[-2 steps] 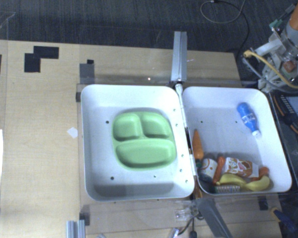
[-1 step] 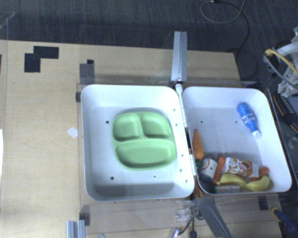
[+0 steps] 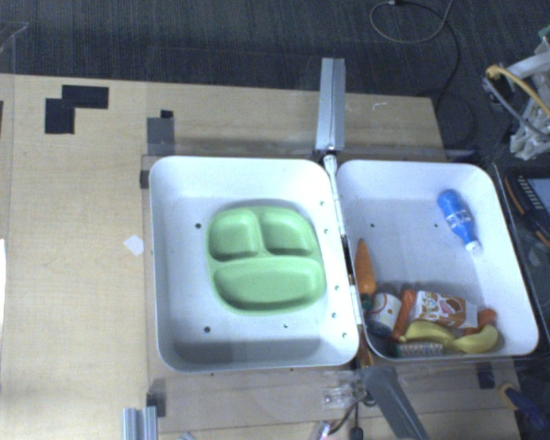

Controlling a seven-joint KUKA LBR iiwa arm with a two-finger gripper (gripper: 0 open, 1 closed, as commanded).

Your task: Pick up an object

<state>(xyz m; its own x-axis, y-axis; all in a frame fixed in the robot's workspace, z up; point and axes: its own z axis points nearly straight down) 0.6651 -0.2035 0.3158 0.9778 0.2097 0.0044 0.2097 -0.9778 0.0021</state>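
Note:
The right bin point(image 3: 412, 236) holds a small blue bottle point(image 3: 458, 216) lying near its far right corner. Along its near wall lie a yellow banana point(image 3: 451, 341), a printed red-and-white packet point(image 3: 436, 308) and a dark round item point(image 3: 382, 317). An orange carrot point(image 3: 364, 269) rests against the divider side. In the left bin point(image 3: 179, 246) a green divided plate point(image 3: 264, 257) lies flat in the middle. A pale mechanism with a yellow cable, which I take for my gripper point(image 3: 534, 108), sits at the far right edge, outside the bins and well above the bottle.
A metal post point(image 3: 331, 108) stands behind the join of the two bins. A dark panel point(image 3: 543, 200) lies just right of the right bin. Wooden bench surface point(image 3: 64, 246) stretches to the left, and a black cable point(image 3: 422, 16) loops on the floor behind.

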